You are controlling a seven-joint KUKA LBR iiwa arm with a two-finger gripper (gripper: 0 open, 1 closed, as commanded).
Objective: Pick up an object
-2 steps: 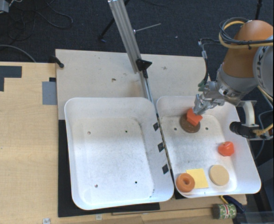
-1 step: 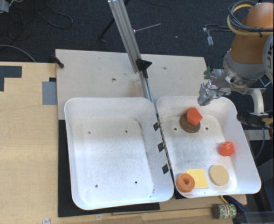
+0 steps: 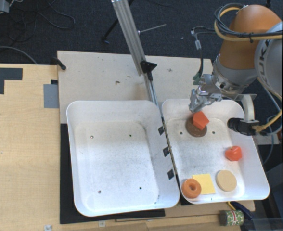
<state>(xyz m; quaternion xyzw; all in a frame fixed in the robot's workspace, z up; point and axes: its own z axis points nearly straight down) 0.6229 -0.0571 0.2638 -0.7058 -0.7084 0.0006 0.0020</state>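
My gripper [image 3: 200, 106] hangs over the far part of the right bin [image 3: 257, 189], below the arm's orange band. Directly under it, an orange-red block [image 3: 200, 120] sits tilted, overlapping a brown disc [image 3: 196, 130] on the bin floor. The block's top edge meets the gripper's tip, and I cannot make out whether it is gripped or just lying there. Elsewhere in the right bin are a small red piece [image 3: 233, 153], a tan disc [image 3: 226, 180], a yellow square [image 3: 204, 182] and an orange ring [image 3: 191, 188].
The left bin [image 3: 76, 129] lies beside the right one, with black clips [image 3: 166, 151] along their shared rim. A slanted aluminium bar [image 3: 132, 37] rises behind the bins. Black cabling [image 3: 242, 125] sits at the right bin's far right edge.
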